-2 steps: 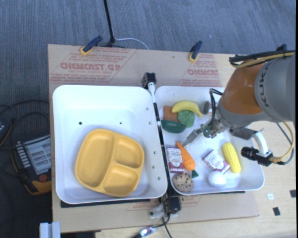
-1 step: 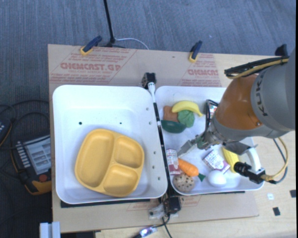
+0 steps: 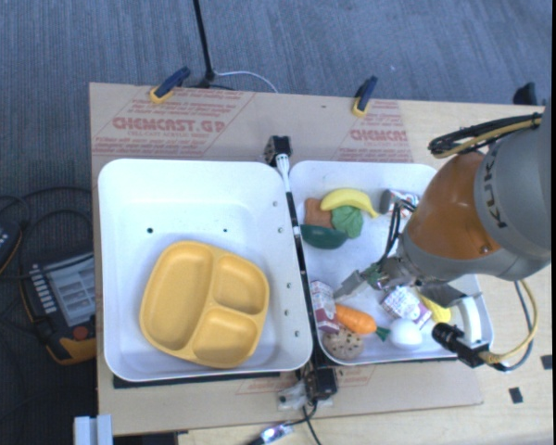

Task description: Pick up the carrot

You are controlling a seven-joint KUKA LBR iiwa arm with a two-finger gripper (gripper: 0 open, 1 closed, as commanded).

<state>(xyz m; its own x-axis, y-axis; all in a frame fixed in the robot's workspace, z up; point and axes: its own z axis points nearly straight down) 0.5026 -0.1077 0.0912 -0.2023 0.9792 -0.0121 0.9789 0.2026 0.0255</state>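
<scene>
The carrot (image 3: 356, 320) lies in the right bin (image 3: 352, 170), near that bin's front edge, orange with a bit of green at its right end. It sits loose among other things, with nothing gripping it. Just in front of the carrot is a brown speckled cookie (image 3: 343, 344), and just left of it a small red and white packet (image 3: 323, 306). To the carrot's right rests a white egg-like piece (image 3: 407, 333), with a crinkled wrapper (image 3: 402, 301) behind that. Farther back from the carrot are a dark green vegetable (image 3: 323, 237), a lighter green leafy piece (image 3: 347, 221) and a yellow banana (image 3: 348, 198), all close together.

The gripper (image 3: 363, 280) hangs a little behind and above the carrot, apart from it; its metal parts blur together, so whether the fingers are spread or pressed together I cannot tell. The grey arm with its orange band (image 3: 449, 216) comes in over the right side of the bin.

Well to the left of the carrot, in the left bin (image 3: 167, 188), lies a yellow divided tray (image 3: 204, 301) with three compartments. Both bins stand on a brown board (image 3: 167, 123).
</scene>
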